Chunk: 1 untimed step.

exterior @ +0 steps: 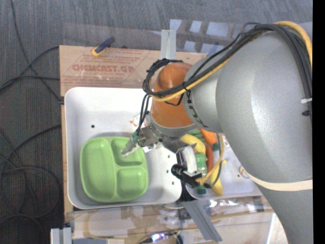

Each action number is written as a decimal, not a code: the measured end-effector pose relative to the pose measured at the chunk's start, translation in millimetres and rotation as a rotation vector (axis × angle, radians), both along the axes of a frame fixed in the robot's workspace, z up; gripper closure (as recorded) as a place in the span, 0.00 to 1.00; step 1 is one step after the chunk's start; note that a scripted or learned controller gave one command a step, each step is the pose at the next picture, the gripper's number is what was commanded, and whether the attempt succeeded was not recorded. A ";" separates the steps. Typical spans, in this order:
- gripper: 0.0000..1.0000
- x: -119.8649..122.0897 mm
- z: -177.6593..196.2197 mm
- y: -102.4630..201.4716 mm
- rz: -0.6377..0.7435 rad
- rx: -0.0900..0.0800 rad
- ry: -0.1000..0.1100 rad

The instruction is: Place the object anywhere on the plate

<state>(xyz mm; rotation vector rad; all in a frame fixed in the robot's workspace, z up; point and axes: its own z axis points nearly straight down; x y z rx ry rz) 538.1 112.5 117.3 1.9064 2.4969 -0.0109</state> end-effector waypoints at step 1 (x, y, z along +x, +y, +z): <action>0.00 26.8 78.0 54.2 0.262 0.005 0.001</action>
